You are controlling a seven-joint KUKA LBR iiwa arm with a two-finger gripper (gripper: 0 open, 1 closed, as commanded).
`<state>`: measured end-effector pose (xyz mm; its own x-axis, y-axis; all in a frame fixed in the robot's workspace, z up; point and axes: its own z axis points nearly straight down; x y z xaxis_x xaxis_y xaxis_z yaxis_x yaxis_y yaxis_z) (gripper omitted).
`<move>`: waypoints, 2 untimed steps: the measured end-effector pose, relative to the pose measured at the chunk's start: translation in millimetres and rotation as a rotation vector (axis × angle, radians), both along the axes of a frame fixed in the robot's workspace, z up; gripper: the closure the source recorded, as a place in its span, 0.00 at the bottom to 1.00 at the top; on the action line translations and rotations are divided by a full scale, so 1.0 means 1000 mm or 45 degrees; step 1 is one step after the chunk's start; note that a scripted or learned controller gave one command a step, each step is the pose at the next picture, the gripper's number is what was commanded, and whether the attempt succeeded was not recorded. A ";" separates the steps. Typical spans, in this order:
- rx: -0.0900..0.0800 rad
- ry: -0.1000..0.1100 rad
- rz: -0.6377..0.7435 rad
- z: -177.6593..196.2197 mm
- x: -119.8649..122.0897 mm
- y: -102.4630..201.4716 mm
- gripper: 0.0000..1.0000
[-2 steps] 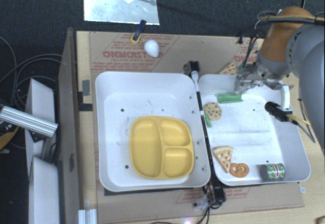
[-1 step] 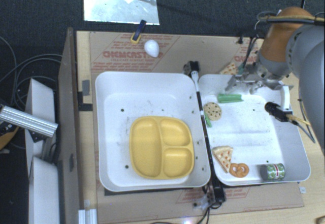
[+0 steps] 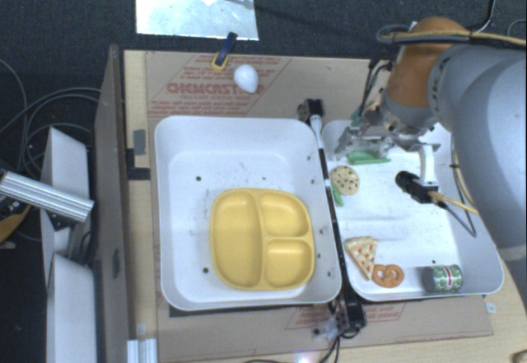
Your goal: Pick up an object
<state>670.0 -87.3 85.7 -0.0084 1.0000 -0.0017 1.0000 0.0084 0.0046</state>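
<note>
crowding rt bin: cookie, pretzel, can

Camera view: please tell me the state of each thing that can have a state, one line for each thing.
yellow divided plate: upright in the left bin, nothing in its compartments.
can: lying on its side in the right bin.
pizza slice: lying flat, beside the pretzel.
cookie: lying flat.
gripper: low over the right bin's far end; fingers not clear.

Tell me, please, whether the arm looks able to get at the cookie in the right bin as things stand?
Probably yes. The cookie lies flat with bare floor around it, just below the end effector, and only the bin wall to its left crowds it.
</note>
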 end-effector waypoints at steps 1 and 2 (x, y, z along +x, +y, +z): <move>0.001 -0.001 -0.011 0.000 0.000 -0.034 0.00; 0.000 -0.001 -0.010 0.000 0.000 -0.055 0.00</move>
